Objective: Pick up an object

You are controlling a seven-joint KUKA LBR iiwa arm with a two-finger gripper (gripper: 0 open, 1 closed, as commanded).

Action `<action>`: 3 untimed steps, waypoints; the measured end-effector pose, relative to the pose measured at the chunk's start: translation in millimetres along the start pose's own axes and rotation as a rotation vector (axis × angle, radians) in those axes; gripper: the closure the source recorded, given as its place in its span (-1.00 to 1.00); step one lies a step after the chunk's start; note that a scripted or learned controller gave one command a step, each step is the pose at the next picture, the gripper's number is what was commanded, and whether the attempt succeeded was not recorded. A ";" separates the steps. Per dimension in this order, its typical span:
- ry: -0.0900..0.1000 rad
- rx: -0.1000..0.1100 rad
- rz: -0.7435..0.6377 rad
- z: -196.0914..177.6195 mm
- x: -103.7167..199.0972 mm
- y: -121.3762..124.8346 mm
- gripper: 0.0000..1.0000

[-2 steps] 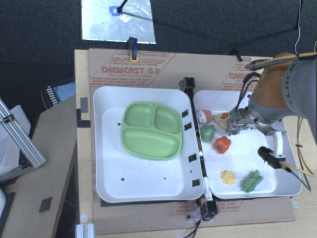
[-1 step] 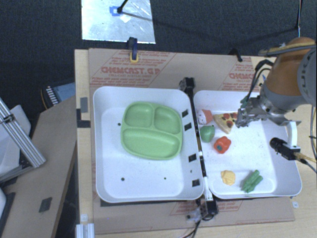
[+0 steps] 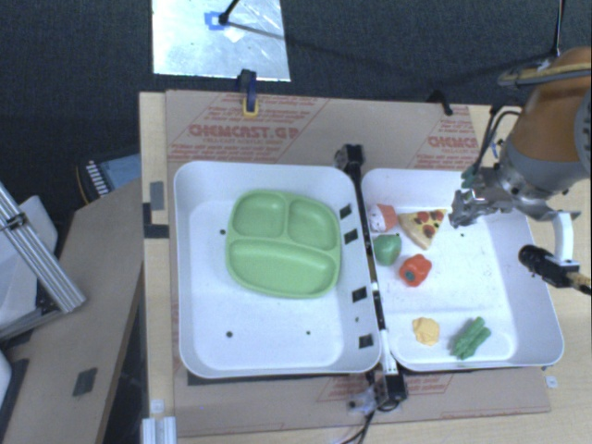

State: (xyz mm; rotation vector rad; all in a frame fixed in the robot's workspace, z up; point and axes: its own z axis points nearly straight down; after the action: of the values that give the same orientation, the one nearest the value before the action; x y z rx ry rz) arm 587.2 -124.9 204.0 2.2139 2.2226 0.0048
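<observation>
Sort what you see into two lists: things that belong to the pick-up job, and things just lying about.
Job:
pincer
pizza slice
red pepper
green pepper
yellow piece
green beans
red-and-white piece
right bin

Lying about:
green divided plate
left bin
cardboard sheet

— From my remote station: any writing I can read out to you?

— Yes. I see red printed lettering on the brown protective sheet (image 3: 277,123) under the two bins. Along its top left it appears to read "CHEMCAST GP". The same red lettering repeats near the top right corner (image 3: 453,141), set at a slant and partly cut off, so I can't read it fully.

— Anything else?

— Fainter red print runs along the sheet's bottom edge (image 3: 338,391), too small for me to read.
</observation>
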 end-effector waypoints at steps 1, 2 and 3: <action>0.000 -0.001 0.000 -37.9 -0.2 1.8 1.00; 0.003 0.004 -0.006 -26.6 59.0 8.1 1.00; 0.003 0.004 -0.006 -16.5 109.5 10.5 1.00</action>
State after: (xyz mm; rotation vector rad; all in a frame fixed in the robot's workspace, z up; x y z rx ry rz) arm 597.2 -15.3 220.4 2.2107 2.2322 0.0035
